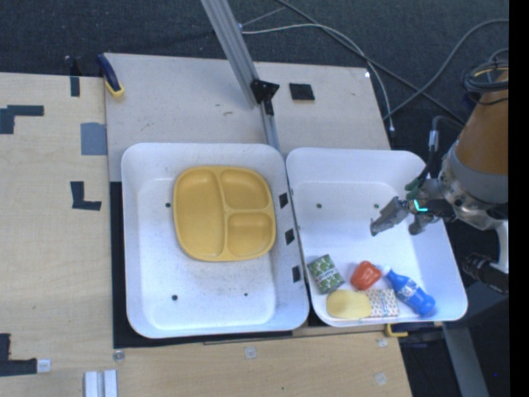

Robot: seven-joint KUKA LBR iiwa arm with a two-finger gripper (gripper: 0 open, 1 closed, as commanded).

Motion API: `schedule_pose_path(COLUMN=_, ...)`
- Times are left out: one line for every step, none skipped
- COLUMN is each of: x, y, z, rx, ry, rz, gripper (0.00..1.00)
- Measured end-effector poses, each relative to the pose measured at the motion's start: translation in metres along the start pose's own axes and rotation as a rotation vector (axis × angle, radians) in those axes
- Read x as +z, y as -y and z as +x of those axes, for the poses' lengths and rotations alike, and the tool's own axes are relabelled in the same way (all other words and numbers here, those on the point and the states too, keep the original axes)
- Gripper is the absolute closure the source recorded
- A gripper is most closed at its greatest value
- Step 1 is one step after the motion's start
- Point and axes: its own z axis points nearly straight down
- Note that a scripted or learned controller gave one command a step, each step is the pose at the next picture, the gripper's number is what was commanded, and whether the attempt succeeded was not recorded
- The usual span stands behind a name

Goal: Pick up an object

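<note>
Claw (397, 219) over right bin (347, 168), toward its 3 o'clock side, fingers spread apart, nothing between them, well above floor clutter. Objects cluster at bin's 6 o'clock corner: green packet (324, 273), red toy (364, 275) just beside it, yellow lump (348, 304) below, patterned pouch (383, 302) touching lump. Blue bottle (411, 293) lies flat, long axis running 10 to 4 o'clock; which end is cap cannot tell. Left bin (149, 304) holds yellow divided plate (223, 213).

Grey arm (473, 190), orange band, dark tool (395, 219) with teal light
</note>
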Motion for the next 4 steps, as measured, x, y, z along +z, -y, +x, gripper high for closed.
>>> schedule_pose_path(x=-0.001, y=0.0, z=0.0, rx=0.0, ry=0.0, rz=-0.002, gripper=0.0)
schedule_pose_path(x=0.051, y=0.0, z=0.011, rx=0.0, ry=-0.001, rz=0.004, gripper=0.0)
schedule_pose_path(x=0.112, y=0.008, z=0.013, rx=0.001, ry=-0.001, rz=0.005, gripper=0.0)
schedule_pose_path(x=0.164, y=0.008, z=0.009, rx=0.006, ry=0.01, rz=-0.006, gripper=0.0)
